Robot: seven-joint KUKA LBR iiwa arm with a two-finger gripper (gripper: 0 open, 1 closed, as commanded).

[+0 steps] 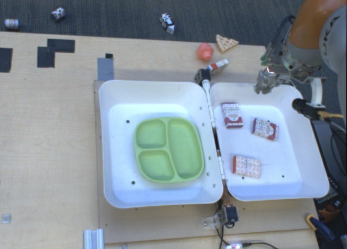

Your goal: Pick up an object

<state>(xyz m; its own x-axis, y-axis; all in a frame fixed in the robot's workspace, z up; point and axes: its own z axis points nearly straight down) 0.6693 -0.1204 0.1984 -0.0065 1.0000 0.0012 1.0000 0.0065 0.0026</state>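
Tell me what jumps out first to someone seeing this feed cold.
The lime-green divided plate filling the left bin grabs the eye first. Next come three small red-and-white packets scattered apart in the right bin. The arm's claw hangs over that bin's far edge, with nothing seen in its grip.
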